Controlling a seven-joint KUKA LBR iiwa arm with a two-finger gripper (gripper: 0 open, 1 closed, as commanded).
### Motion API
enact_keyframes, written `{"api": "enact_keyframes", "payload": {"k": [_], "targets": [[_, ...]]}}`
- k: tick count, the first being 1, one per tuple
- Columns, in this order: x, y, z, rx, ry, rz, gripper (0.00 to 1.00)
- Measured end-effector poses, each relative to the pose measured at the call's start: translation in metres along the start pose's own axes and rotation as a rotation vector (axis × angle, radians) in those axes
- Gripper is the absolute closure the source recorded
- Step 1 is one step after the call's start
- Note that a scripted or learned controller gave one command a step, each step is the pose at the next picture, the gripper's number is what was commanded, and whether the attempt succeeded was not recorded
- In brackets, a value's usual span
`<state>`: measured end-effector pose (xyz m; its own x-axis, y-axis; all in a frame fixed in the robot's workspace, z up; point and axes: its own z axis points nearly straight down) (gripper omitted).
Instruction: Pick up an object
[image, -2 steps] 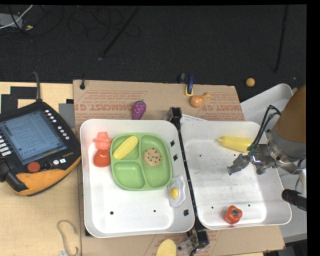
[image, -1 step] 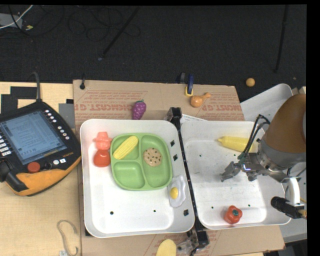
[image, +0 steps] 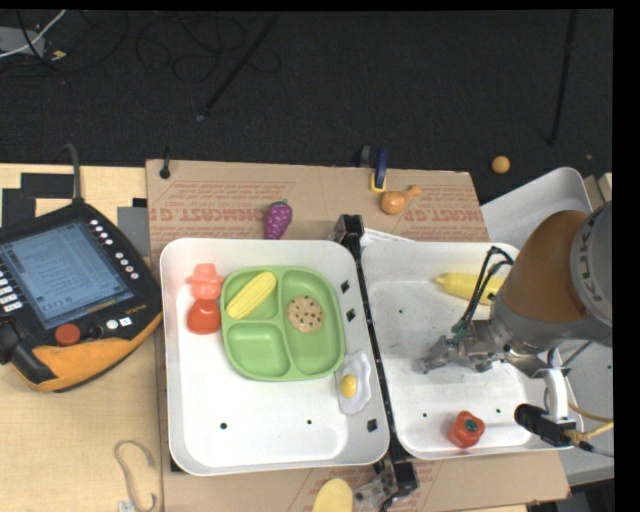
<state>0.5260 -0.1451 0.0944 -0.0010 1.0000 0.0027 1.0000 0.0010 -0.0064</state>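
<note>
Currently, the gripper (image: 432, 358) is seen low inside the right bin (image: 420, 420), its grey fingers pointed toward the bin's middle; whether they are parted or closed cannot be told, and nothing is seen between them. The approach step appears to be in hand, with no object yet taken. A small red tomato-like toy (image: 466, 429) sits near the gripper, toward the bin's front edge; it is roundish, with no clear long axis. A yellow banana (image: 462, 285) lies at the back, its length running left to right. A descent over one toy is judged to be needed next.
</note>
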Motion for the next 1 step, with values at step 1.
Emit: {"api": "enact_keyframes", "payload": {"k": [1], "targets": [[0.0003,-0.0006,0.0076,-0.002,0.000,0.005,0.00]]}}
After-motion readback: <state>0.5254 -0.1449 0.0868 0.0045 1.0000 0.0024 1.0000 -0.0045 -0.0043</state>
